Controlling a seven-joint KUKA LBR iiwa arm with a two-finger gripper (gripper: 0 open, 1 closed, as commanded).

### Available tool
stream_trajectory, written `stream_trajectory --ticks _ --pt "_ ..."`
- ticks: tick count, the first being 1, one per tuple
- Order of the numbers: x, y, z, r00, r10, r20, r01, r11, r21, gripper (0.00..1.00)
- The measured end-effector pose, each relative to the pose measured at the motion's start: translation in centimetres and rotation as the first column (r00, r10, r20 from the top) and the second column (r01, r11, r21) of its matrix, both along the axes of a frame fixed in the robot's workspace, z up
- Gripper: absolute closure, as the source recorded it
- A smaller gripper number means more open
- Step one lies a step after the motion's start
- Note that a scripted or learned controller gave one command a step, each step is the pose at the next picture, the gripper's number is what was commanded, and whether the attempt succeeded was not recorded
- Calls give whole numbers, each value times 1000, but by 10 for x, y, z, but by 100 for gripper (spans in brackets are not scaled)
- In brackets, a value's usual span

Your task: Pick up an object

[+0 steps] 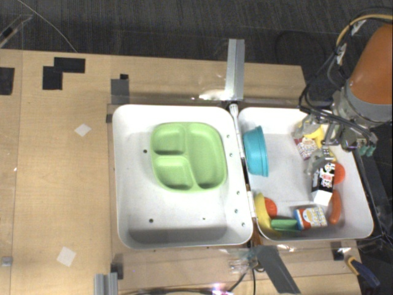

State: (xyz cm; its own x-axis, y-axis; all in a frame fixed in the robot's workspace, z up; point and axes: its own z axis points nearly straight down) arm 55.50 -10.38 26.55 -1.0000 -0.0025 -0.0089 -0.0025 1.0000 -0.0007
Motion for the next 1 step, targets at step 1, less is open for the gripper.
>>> stream_trajectory --ticks 1 --pt "8 -21 -170 990 -141 1 141 990 1 0"
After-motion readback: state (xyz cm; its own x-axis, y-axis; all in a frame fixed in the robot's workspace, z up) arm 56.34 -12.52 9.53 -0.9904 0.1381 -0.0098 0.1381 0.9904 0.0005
